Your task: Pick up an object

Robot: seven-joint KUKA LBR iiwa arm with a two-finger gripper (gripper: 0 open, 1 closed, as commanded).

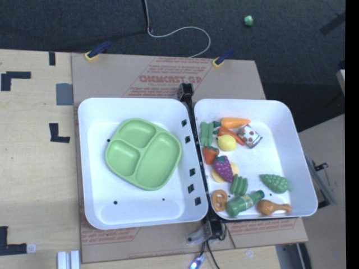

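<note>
The right bin (291,133) holds several toy foods. An orange carrot (234,122) lies at the back beside a red and white carton (249,136). A yellow lemon (226,143) and green beans (207,132) sit near the divider. Purple grapes (222,168) lie mid-bin, with a green cucumber piece (239,185) just in front. A green leafy piece (274,182) rests toward the right. Along the front wall are a pretzel (219,198), a green bottle (244,202) and a chicken drumstick (273,208).
The left bin (92,167) bears a light green divided plate (144,153). Both bins rest on cardboard (162,77) held by clamps (98,50). A white cable (179,32) loops on the dark floor behind, near a small green ball (248,20).
</note>
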